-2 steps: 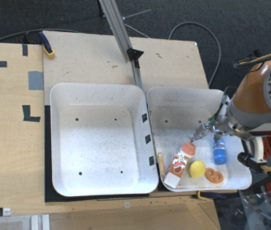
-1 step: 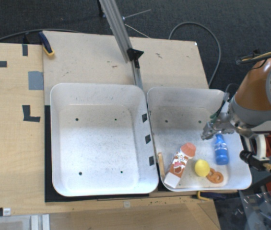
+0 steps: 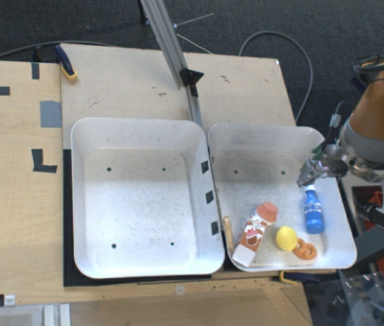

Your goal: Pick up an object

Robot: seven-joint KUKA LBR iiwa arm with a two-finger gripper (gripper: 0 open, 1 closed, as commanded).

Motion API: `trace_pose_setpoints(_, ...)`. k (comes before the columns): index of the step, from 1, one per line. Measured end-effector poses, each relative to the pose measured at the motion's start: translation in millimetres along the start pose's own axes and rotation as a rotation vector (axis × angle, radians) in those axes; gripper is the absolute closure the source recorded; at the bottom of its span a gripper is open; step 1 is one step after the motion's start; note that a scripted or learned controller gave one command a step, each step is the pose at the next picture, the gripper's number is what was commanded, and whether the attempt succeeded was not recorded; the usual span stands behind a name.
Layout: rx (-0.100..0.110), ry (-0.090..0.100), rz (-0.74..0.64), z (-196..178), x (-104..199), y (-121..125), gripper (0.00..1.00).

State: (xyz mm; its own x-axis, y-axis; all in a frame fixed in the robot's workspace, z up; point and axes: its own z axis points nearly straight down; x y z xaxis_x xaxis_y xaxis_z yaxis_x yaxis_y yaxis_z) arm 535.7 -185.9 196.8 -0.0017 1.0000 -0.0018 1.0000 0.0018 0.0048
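Arm at the right bin, tool above the bin's right wall.

The surface (image 3: 144, 73) carries two white bins: the left bin (image 3: 141, 131) lies well away from the tool (image 3: 309, 173), and the right bin (image 3: 259, 136) sits under it. Whether the tool is spread or pressed together cannot be told. A blue bottle (image 3: 313, 211) lies just below the tool; a red-and-white tube (image 3: 255, 234) lies further off, toward the bin's near edge. A yellow ball (image 3: 286, 238) and an orange ring (image 3: 305, 250) touch beside it.
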Motion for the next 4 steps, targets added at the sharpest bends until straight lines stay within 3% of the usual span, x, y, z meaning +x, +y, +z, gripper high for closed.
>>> trace_pose_setpoints(1,0.001,0.000,0.000,-42.2,0.1,1.4,1.00)
trace_pose_setpoints(4,0.006,0.004,-0.007,-36.5,165.9,41.5,1.00)
